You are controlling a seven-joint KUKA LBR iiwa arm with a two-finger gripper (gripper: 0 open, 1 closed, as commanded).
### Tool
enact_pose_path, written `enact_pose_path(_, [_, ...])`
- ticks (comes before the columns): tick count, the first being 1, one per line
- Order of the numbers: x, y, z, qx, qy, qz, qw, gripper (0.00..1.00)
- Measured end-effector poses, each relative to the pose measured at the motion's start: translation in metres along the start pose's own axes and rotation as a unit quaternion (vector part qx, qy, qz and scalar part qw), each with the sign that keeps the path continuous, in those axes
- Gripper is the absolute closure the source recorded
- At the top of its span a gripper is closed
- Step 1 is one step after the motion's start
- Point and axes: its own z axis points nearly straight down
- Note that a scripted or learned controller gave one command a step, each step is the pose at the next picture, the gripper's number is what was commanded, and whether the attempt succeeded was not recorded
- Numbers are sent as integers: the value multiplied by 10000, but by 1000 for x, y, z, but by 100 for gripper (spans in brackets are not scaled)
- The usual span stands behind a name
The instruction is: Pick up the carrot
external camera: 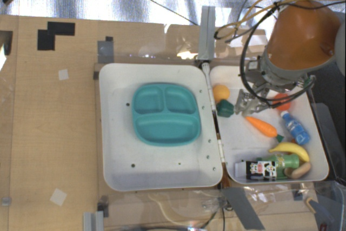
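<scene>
- Carrot (262, 126) comes first, though it is not the nearest thing to you: it lies on the floor of the right bin (232, 140), orange, with its narrow end pointing up-left toward the gripper.
- Nearest you, along that bin's front wall, you see a dark carton (259, 169) lying on its side, a green bottle (287, 161) just beside it and a tan piece (299, 171) at the corner.
- Just behind those, you find a banana (290, 149) curving over the green bottle, and a blue bottle (294, 129) to the carrot's right, near but apart from it.
- In the left bin (116, 132) you see a teal divided plate (166, 114) resting flat near the middle.
- Further back, you see the gripper (250, 104) hanging just above and left of the carrot's tip; its metal fingers appear spread apart with nothing between them.
- Left of the gripper, by the dividing wall, sit a dark green piece (225, 109) and, behind it, an orange fruit (221, 92).
- Farthest back, the arm's orange band (300, 35) looms over the bin's rear corner.
</scene>
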Motion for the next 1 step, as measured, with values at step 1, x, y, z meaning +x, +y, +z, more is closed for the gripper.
enact_pose_path(1, [56, -20, 51, -72, 14, -1669, 9859, 100])
